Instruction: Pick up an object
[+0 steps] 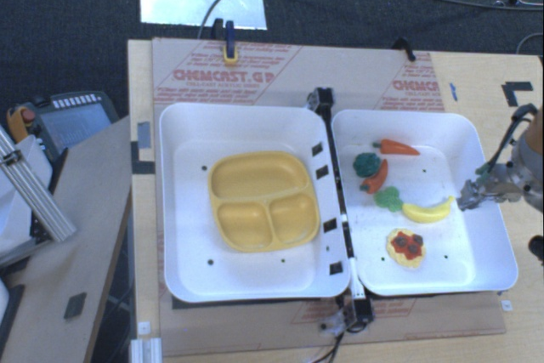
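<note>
The pincer [470,198] hangs just beside the banana [427,211]; its opening I cannot tell. The banana looks light, stiff, slippery: grip mid-curve.

We look down at a slant from one fixed camera high above the worktop [476,72], taking in both white bins [255,119] and surrounding floor [68,4].

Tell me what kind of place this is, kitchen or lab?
Most likely a robot lab bench, not a kitchen. Two white bins sit clamped on a Chemcast-printed board, holding toy food like a banana, and a teach pendant lies on a side table.
</note>
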Robot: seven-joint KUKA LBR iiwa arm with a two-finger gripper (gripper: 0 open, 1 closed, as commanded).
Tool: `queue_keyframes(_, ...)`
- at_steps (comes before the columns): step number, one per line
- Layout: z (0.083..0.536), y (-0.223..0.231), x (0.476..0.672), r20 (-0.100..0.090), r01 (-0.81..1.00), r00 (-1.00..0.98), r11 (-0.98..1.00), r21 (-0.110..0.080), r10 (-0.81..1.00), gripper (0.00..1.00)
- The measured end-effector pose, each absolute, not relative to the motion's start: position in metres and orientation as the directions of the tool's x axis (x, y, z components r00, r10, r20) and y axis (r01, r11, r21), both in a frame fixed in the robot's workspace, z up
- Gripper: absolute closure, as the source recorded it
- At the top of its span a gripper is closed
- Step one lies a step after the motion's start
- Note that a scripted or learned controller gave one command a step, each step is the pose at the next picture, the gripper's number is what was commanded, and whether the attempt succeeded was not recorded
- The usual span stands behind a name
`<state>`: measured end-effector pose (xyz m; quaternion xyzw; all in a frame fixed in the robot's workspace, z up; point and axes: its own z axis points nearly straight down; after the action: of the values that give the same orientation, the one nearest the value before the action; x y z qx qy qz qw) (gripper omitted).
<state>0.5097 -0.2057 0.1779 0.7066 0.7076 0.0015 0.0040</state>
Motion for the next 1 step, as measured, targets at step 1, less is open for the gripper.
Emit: queue_keyframes(1,0.2250,-0.2063,0.5118,-0.003,1.000,-0.005,0.005,0.007,1.000,1.00)
